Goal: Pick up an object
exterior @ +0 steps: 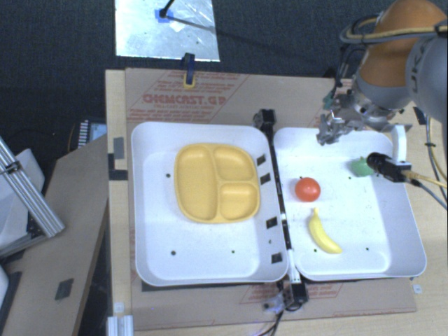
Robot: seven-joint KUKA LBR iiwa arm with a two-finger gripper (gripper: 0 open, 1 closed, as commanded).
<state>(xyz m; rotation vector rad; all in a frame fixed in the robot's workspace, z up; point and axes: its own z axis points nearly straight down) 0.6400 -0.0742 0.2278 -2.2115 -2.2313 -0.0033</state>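
Your pickable items all sit in the right bin (402, 254): 1 tomato (307, 189) near the bin's left-centre, 1 banana (323, 234) just below it, apart from it w/ a small gap, lying at a slant, and 1 small green item (360, 166) toward the right side, partly hidden by a black part of the arm, so you can't tell what it is. That's 3 objects, none touching another. The gripper (329, 133) hangs over the upper part of the right bin, up and right of the tomato and left of the green item; nothing shows between its fingers, and whether they're spread or closed can't be read from this angle. Above it you've got the grey arm w/ its orange band (399, 40) coming in from the right, cables looped around the wrist. The left bin (150, 257) holds 1 yellow tray (215, 183) w/ 3 compartments, roughly centred. So 2 white bins, side by side, joined by a black strip (275, 187) down the middle, w/ small black dots on their floors. Both rest on a cardboard sheet (210, 93) w/ red lettering, on a tan bench. A yellow-and-black clamp (189, 72) sits at the sheet's top edge. Beyond that, dark carpet-like floor w/ 1 shiny silver sheet (166, 19) on it. Metal framing (28, 194) shows at the left edge.
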